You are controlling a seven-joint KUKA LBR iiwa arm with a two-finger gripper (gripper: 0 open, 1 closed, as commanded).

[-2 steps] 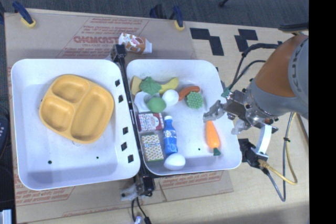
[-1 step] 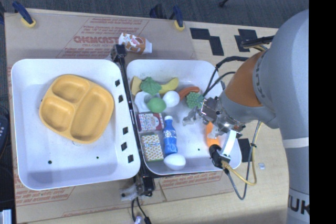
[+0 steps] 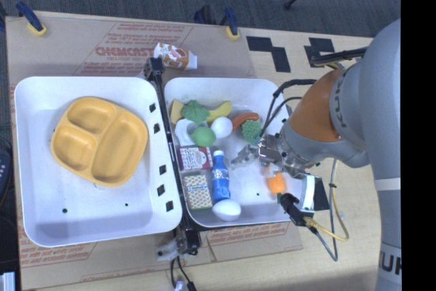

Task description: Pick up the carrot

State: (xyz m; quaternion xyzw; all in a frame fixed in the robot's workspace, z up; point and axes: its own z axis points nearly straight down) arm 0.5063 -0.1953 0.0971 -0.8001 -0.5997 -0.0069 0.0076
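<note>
Cardboard [image 3: 136,44] printed "CHEMCAST" underlies both bins; jaws [image 3: 262,159], state unclear, hover beside the carrot [image 3: 275,183].

Both bins [image 3: 27,146] look like smooth white plastic with a faint sheen. The yellow divided plate [image 3: 99,140] is matt plastic; the worktop [image 3: 122,37] wears printed cardboard — dull, papery. The blue bottle [image 3: 219,177] and white egg [image 3: 227,208] gleam slightly.
</note>
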